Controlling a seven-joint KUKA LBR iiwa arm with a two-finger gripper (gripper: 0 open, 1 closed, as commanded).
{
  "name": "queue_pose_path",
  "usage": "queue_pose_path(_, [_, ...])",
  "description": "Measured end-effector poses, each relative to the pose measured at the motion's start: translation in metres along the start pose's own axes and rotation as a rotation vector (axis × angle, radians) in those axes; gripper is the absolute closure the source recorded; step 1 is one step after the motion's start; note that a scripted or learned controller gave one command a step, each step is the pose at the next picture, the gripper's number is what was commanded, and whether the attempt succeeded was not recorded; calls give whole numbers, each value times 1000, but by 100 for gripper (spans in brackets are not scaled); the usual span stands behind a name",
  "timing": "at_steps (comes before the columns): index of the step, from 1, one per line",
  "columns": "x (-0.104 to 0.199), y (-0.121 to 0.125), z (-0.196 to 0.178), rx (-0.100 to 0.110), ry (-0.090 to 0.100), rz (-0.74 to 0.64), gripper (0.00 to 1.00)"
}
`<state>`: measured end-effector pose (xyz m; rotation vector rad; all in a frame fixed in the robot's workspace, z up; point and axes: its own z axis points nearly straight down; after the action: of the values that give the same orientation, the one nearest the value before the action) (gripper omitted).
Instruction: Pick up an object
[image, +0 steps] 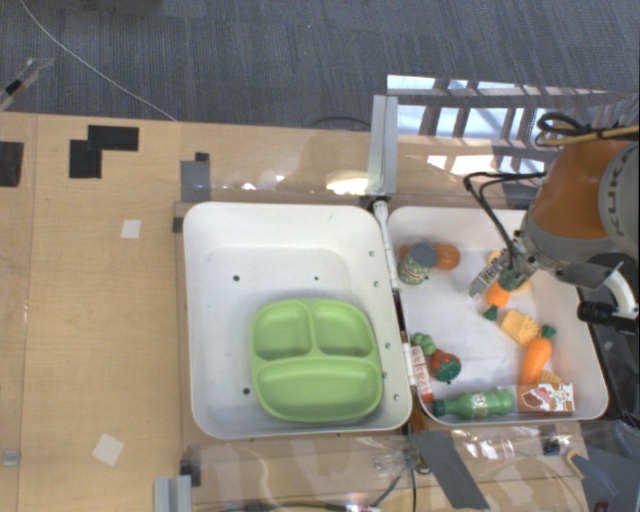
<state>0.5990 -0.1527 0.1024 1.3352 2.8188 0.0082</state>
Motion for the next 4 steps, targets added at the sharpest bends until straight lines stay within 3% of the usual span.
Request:
queue_pose_path(1, [65,79,-86,4,13,34,100])
queue_pose_path(2, [68,118,-146,6,11,83,100])
queue_pose_path(3, [64,150,-201,11,11,290,100])
queue_pose_path(4, [64,153,-212,9,8,280,100])
